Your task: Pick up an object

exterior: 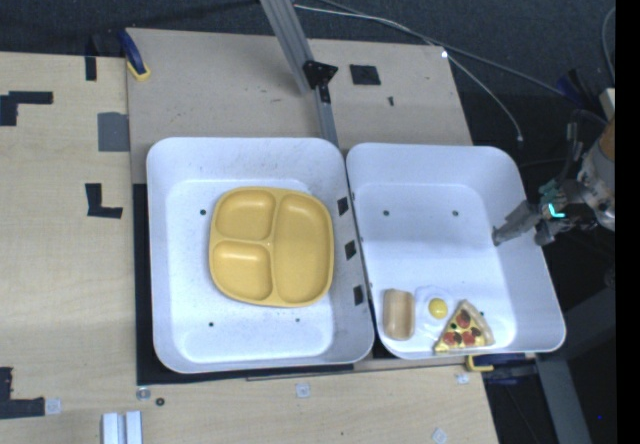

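Along the front wall of the right bin (440, 168) lie three toy foods: a tan bread roll (398, 313), a fried egg (436, 307) with a yellow yolk, and a pizza slice (464, 328) with red toppings. A yellow divided plate (271, 246) rests in the left bin (170, 262). My gripper (517, 225) hangs at the right bin's right rim, well behind and to the right of the foods. Nothing shows between its fingertips.
A grey metal pole (283, 14) slants up from the gap between the bins. Cables (470, 67) run across the dark floor behind the bench. Dark tape marks (100, 200) sit on the wooden bench to the left.
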Tool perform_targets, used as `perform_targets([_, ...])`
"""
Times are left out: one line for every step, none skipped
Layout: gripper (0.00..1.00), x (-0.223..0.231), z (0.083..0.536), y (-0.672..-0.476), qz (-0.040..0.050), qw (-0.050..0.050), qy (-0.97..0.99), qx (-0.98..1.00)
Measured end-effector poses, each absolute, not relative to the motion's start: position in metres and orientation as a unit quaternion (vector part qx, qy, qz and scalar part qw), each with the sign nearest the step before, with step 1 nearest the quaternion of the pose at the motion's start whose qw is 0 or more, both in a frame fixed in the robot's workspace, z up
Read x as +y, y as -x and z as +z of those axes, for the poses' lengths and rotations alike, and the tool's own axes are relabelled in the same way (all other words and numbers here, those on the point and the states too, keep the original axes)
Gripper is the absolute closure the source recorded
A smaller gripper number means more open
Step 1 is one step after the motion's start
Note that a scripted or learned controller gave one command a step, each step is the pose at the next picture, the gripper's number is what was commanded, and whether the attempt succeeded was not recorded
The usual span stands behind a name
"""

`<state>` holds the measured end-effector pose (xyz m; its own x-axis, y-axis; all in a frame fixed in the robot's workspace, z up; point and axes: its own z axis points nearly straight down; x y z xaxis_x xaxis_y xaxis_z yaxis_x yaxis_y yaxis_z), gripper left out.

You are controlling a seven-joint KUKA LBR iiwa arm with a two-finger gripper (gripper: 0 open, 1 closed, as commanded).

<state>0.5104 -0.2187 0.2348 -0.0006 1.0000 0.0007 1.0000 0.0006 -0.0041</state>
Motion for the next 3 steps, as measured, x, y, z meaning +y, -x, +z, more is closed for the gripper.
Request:
perform_targets([0.0, -0.219, 0.236, -0.511, 0.0006, 0.001, 0.707, -0.707])
perform_targets([0.0, -0.219, 0.192, -0.509, 0.0016, 0.002, 0.707, -0.707])
perform_targets([0.0, -0.223, 0.14, -0.517, 0.0017, 0.002, 0.707, -0.707])
